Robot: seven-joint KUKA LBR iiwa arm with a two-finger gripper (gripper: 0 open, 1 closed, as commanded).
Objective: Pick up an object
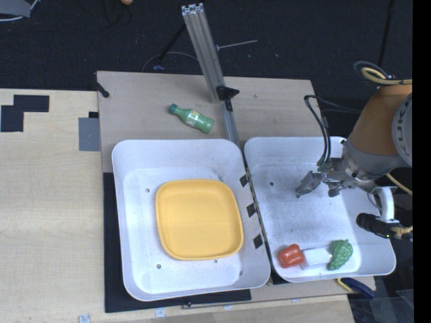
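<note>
In the right bin [283, 200], near its front edge, lie a red pepper-like toy [290, 255], a small white piece [314, 257] and a green broccoli toy [340, 254]. A yellow square plate [199, 218] lies in the left bin [131, 180]. My gripper [319, 186] hangs over the right bin's middle right, behind the three toys and apart from them. Its fingers [305, 188] are spread with nothing between them.
A green bottle [192, 118] lies on the bench behind the left bin. A slanted metal rail [209, 46] rises from the bench between the bins' far ends. The grey and orange arm [380, 133] reaches in at the right. Black clips [250, 207] line the seam between the bins.
</note>
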